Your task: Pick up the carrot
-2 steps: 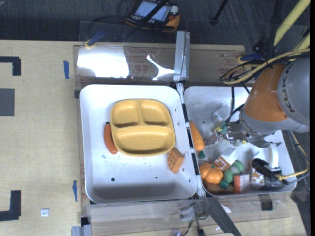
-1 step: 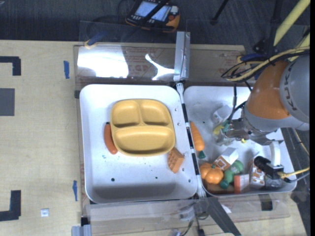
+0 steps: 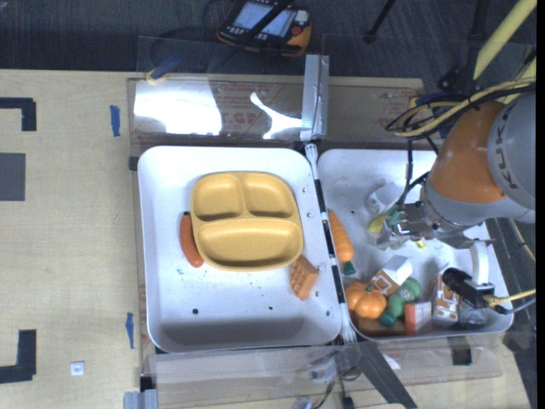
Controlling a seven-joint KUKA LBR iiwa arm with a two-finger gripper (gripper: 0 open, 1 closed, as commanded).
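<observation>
The carrot [image 3: 341,237] lies along the left wall of the right bin [image 3: 341,177] — apart from the gripper [image 3: 398,226], which hovers mid-bin to its right, grasp impossible to tell — while the left bin [image 3: 162,228] holds a yellow divided tray [image 3: 246,220].

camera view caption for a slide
Arm's end effector hovers in the right bin, carrot lying at its left wall.

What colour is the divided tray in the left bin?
Yellow; the tray shows best in the camera view.
</observation>
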